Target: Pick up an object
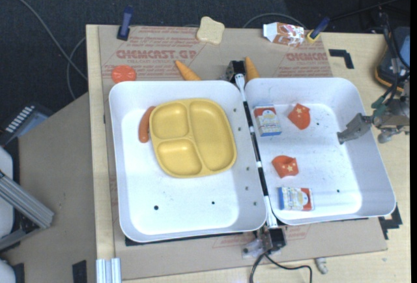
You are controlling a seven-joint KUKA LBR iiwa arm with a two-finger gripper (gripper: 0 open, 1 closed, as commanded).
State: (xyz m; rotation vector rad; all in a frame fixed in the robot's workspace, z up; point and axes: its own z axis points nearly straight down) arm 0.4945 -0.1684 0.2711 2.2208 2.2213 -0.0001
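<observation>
the gripper (pixel 355 128) sits at the right bin's (pixel 374 174) right edge, its grip state i cannot tell; nearest target, the red piece (pixel 299 116), lies left, so approach low and centred

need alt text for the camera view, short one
Two white bins sit side by side: the left bin holds a yellow divided plate and a hot dog; the right bin holds four small items, with the gripper at its right edge.

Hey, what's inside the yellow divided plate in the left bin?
The yellow plate shows three bare compartments, nothing in them. A red sausage lies beside its left edge, on the bin floor. What the plate covers underneath cannot be seen.
</observation>
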